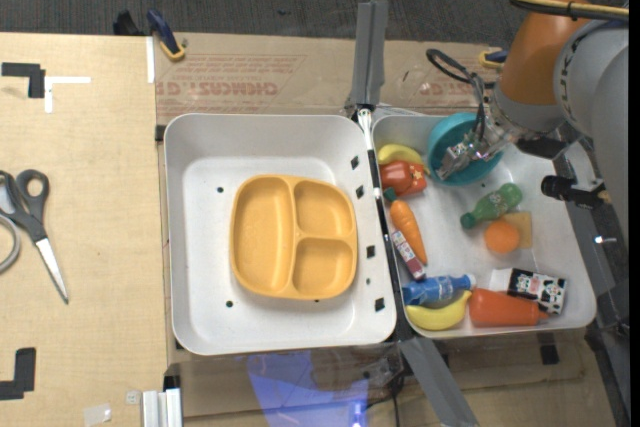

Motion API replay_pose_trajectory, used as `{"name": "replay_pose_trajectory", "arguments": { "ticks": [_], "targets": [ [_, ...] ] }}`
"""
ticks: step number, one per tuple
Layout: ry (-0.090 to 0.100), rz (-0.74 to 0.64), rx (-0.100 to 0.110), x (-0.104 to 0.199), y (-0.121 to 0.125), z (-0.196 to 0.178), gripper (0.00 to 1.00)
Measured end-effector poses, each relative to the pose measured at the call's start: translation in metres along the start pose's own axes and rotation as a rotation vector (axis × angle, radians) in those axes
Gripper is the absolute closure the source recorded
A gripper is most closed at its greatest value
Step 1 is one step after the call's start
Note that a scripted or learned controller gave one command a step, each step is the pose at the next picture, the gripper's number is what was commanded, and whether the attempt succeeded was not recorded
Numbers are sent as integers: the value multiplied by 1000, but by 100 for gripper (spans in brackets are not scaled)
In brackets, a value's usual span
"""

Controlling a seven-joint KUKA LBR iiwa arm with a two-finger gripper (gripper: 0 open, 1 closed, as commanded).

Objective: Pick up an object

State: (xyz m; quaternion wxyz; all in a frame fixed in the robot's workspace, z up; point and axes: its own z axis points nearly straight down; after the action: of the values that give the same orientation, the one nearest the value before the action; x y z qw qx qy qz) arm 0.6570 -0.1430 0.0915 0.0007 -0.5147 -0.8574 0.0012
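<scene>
Hand [468, 155] is down in the right bin [575, 245], at the teal bowl [462, 147] near the bin's back edge. Metal fingertips sit on or over the bowl's front rim — can't tell how far apart the fingers are, or whether the rim is actually between them, so no confirmed hold.

Taking the bowl as the target, my read:
- Looks like light, stiff plastic. Won't deform, not fragile.
- Smooth curved wall is probably slippery; a thin rim pinch may let it pivot or slide out on lift.
- Best hold is likely across the rim, one finger inside and one outside, seated deep, not just at the lip.

Clutter relative to the bowl:
- Yellow banana [398, 154] and red pepper [402, 178] just beside it toward the yellow divided plate [294, 237] in the left bin.
- Green bottle [492, 205] and the orange [502, 237] near its front side.
- Carrot [408, 225] further forward, apart from it.

Risk: the bowl tipping against the banana or pepper as it lifts.
</scene>
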Motion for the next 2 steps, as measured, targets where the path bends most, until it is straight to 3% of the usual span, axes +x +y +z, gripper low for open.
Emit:
{"name": "replay_pose_trajectory", "arguments": {
  "ticks": [1,2],
  "targets": [
    [-6,13,-6,-2,-11,-12,0],
    [-16,21,-21,15,-48,-13,0]
  ]
}}
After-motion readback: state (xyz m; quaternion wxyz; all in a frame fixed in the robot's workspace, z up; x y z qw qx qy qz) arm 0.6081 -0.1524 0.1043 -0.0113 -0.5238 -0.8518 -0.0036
